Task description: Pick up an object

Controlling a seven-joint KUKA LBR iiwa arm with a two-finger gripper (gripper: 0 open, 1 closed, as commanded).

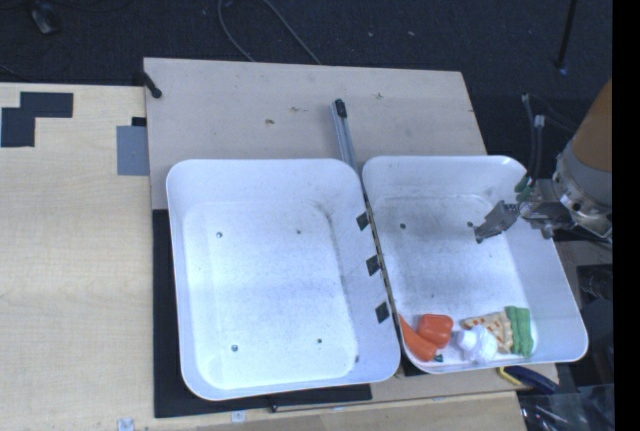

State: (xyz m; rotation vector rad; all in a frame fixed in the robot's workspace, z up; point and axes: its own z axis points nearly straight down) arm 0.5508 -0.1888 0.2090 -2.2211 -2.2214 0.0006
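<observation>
Jaws of the gripper (487, 225) hang over the right bin (440, 181), toward its 3 o'clock side, and whether they stand apart or together cannot be told from this slanted overhead camera; nothing is seen between them. Grey arm (585, 181) reaches in from the bench's right edge, an orange band showing above the wrist. Objects to pick lie well apart from the jaws, toward 6 o'clock from them, gathered along the right bin's near wall: an orange-red piece (428, 332) at the left of the group, a white item (473, 345) beside it, a pale tan patterned item (490, 327) touching that, and a green piece (520, 330) at the right end. Left bin (200, 181) sits just beside the right one on the bench (80, 249).
</observation>
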